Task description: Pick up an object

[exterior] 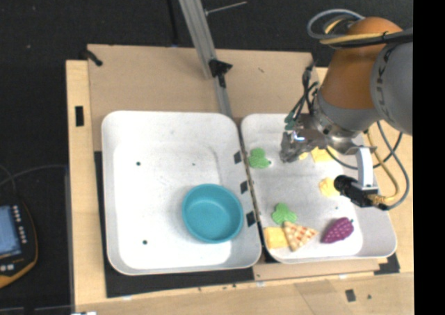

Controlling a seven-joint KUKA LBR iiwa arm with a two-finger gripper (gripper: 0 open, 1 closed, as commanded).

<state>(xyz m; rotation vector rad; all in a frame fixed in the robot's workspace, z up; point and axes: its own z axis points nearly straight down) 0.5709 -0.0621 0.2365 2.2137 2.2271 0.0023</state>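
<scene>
Item, right bin (274, 126): gripper (292, 148) poised low over the upper part, nothing seen between its fingers, and whether they stand apart or closed cannot be told from here. Nearest candidate: small green toy piece (259, 159), just beside the gripper on the side toward the left bin (139, 133) and slightly nearer the onlooker, compact, no marked long axis. Yellow piece (322, 156) close on the opposite side, partly hidden by the wrist. Farther toward the near rim: second green piece (283, 213), pizza slice (298, 235), purple grapes (338, 229) (well apart). Judged: a short sideways shift serves the green piece.
</scene>
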